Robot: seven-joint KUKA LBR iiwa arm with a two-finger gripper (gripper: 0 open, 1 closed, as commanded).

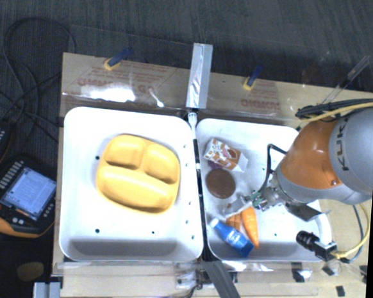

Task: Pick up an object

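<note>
The right bin [284, 137] holds a small orange-and-white carton [222, 154], a brown round disc [221, 183], an orange carrot [250, 224] and a blue bottle [233, 238] along its left half. My gripper [257, 200] reaches in from the right, low over the bin, just above the carrot's upper end and to the right of the brown disc. The arm's orange band hides most of the gripper.
The left bin [75, 168] holds a yellow compartment tray [138, 171]. A metal divider [198, 191] runs between the bins. A teach pendant [22, 193] and cables lie on the floor at left.
</note>
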